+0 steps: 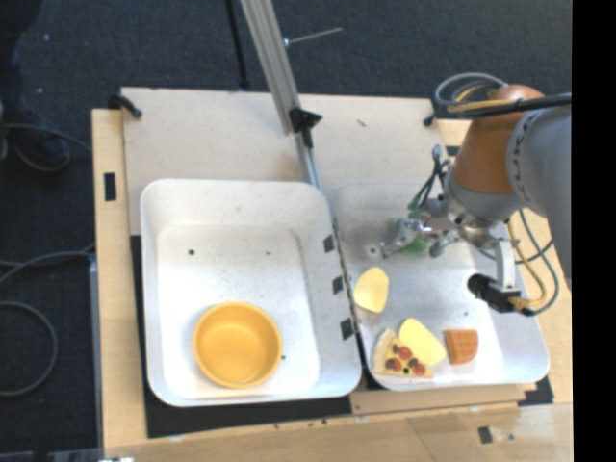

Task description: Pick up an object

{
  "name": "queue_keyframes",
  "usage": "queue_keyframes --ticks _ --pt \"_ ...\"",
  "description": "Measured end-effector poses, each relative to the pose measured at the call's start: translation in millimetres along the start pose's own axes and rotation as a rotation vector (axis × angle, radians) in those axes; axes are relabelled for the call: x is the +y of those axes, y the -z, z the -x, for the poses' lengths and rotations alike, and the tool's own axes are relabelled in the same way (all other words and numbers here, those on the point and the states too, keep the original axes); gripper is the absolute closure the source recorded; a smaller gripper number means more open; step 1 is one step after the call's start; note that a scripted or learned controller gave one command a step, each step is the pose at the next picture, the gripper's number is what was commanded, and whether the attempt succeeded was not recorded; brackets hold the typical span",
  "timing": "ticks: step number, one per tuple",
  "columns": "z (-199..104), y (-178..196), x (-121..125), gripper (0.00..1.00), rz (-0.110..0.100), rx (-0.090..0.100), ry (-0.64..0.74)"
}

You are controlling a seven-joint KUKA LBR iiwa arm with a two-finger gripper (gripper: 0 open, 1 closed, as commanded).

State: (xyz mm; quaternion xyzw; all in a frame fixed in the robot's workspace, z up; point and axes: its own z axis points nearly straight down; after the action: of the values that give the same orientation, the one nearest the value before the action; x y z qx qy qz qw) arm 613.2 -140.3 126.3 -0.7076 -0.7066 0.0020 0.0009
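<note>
1. The table [221, 138] is light wood with two white bins on it, and the floor around it is dark.
2. The left bin [231, 219] holds one yellow bowl [238, 344].
3. The right bin [500, 354] holds one pale yellow piece [372, 289], one pizza slice [400, 358], one yellow wedge [422, 340] and one orange block [461, 346].
4. The tool [416, 238] hangs over the right bin's far part (something green [415, 245] sits right at it); I cannot tell how its grip stands.

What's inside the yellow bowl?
The yellow bowl sits in the left bin, and nothing can be seen inside it, just its yellow bottom. Nothing covers it: the gripper is over the right bin.
</note>
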Motion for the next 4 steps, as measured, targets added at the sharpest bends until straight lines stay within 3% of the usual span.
queue_keyframes --ticks 1,4 --pt "0 14 2 1.0 0.009 0.0 -0.003" --pt "6 163 10 1.0 0.011 0.0 0.004"
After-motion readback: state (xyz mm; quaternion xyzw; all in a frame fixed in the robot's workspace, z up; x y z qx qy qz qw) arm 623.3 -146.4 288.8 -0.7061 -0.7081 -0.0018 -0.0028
